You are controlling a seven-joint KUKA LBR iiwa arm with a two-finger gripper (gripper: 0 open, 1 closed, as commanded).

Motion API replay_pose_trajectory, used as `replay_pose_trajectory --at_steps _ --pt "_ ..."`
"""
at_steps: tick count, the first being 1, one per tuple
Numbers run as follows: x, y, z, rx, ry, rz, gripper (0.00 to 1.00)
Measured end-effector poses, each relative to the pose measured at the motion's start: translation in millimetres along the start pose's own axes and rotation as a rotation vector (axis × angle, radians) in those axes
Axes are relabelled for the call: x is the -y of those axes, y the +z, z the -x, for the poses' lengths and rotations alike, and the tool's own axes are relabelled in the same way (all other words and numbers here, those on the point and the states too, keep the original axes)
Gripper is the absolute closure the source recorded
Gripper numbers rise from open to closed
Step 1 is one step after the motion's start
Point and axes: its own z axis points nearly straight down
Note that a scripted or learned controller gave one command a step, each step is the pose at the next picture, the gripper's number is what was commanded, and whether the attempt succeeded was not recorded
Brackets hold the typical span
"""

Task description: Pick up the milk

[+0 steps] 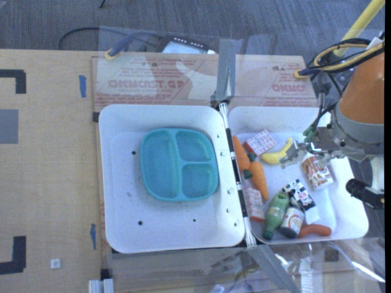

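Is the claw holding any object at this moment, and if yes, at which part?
It cannot be told: the claw is low over the right bin, between the banana and a snack packet.

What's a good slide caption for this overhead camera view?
KUKA arm's gripper hovers over the right bin of toy groceries, near the banana; milk carton untouched, teal plate in left bin.

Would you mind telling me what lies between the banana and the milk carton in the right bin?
In the camera view, bare white bin floor separates the banana from the milk carton; nothing rests on that stretch.
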Motion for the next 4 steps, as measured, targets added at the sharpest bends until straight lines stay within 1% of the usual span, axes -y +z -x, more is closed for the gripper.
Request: replay_pose_trajectory --at_steps 1,2,3,4 --pt "44 83 65 -0.001 0.084 0.001 0.0" --pt "44 76 65 -0.002 0.086 -0.003 1.0" --pt "47 15 -39 0.001 0.008 0.001 1.0" --pt "46 -10 -60 0.003 -0.299 0.004 1.0"
